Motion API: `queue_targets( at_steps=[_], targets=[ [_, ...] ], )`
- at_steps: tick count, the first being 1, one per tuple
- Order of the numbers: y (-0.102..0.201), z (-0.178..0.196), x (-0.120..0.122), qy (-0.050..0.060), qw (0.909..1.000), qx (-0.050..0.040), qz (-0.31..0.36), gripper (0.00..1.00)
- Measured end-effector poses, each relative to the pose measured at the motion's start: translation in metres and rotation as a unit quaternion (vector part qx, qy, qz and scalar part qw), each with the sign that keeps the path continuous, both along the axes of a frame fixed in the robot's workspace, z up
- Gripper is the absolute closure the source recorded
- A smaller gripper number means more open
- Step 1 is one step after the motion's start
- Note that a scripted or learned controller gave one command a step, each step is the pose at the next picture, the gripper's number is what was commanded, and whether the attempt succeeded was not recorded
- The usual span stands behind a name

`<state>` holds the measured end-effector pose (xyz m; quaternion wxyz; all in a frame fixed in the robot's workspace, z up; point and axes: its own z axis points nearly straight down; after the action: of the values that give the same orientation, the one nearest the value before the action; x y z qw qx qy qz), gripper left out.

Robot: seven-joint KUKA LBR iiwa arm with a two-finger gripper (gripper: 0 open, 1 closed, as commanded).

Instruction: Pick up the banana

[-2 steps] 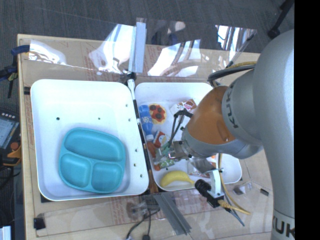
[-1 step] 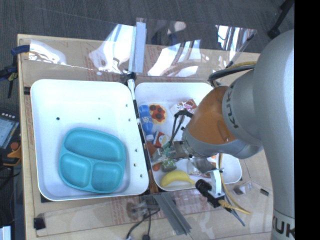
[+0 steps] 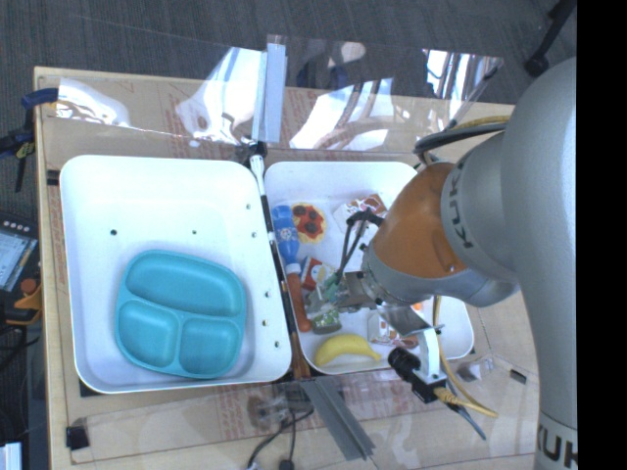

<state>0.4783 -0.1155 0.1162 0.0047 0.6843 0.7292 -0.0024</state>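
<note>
Banana (image 3: pixel 345 350) lies at near edge of right bin (image 3: pixel 392 172), just beside clutter. Jaws (image 3: pixel 328 302) above it (state: cannot tell). Descend centred, straddle across curve, avoid neighbours.

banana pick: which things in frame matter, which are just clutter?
Matter:
banana, near edge of right bin
gripper, over the right bin's clutter

Clutter:
blue divided tray in left bin
pizza toy
blue toy

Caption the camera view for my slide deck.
Arm's gripper sits low in the right bin just above the banana; blue tray in left bin.
</note>
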Motion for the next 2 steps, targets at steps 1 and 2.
queue_targets(
  at_steps=[1,2],
  targets=[
    [0.0,0.0,0.0,0.0,1.0,-0.0002,0.001,0.0],
    [-0.001,-0.024,-0.002,0.001,0.9999,0.0018,-0.012,0.0]
  ],
)
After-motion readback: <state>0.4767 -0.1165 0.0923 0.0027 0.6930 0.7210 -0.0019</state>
